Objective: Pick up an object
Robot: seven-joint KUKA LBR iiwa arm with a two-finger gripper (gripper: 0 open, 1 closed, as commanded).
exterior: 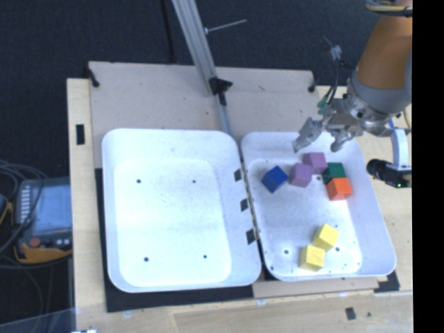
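While two purple cubes [307, 168] sat touching at the far end of the right bin [371, 217], the gripper [321, 139] hovered just above them, fingers spread and gripping nothing. A blue cube [275, 178] lay just left; green [335, 170] and orange [338, 187] cubes right. Two yellow cubes [319, 247] rested nearer the camera. The left bin [111, 207] shared the counter [270, 96].

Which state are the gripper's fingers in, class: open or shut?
Open. The gripper hangs above the purple blocks with its two fingers spread apart, a clear gap between them, nothing held.
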